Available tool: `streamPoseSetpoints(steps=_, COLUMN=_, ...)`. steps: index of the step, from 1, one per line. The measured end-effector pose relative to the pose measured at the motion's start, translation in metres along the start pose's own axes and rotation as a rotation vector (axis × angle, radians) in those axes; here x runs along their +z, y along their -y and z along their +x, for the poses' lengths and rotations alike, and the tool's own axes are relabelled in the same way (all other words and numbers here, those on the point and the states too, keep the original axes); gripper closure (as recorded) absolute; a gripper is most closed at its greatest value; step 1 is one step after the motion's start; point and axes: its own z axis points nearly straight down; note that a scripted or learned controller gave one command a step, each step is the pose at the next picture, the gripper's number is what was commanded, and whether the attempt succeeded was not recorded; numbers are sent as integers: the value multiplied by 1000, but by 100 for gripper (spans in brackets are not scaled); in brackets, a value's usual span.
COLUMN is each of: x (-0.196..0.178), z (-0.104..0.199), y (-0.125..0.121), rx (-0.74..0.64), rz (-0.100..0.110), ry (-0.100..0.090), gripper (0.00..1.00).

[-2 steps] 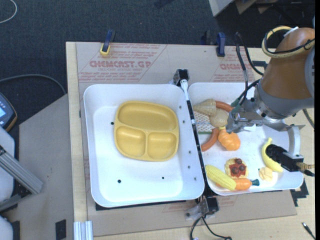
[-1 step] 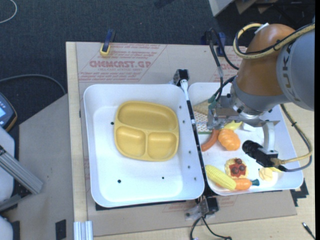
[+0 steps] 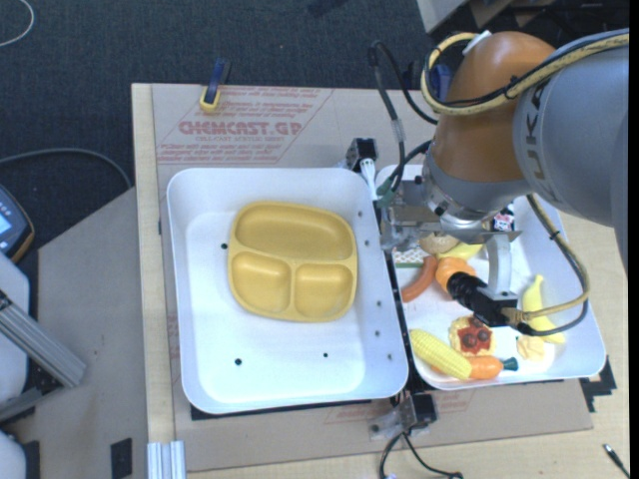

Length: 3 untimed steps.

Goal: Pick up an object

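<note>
Bright, even light falls from above. The shallow white plastic bin (image 3: 200,302) on the left looks very bright. The arm's round orange band (image 3: 489,88) shines softly. Shadows are faint.

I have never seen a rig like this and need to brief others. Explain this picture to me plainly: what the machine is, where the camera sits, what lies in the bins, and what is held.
The machine is a robot arm, grey with an orange band above the wrist. It reaches in from the right of the picture. A single fixed camera took the picture from above the bench, looking down at a slant.

Two shallow white bins stand side by side on the bench. The left bin holds a yellow divided plate. The right bin holds small toy foods, among them a corn cob, a banana and a carrot.

The gripper, the part that grasps, hangs low over the right bin above the toys. The wrist hides its tip, so this view cannot show whether it holds anything.
</note>
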Motion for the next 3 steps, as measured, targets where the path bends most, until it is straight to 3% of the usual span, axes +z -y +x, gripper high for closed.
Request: streamPoseSetpoints(steps=3, x=16, z=21, y=-3, rx=4, rz=7, ry=1, gripper=100)
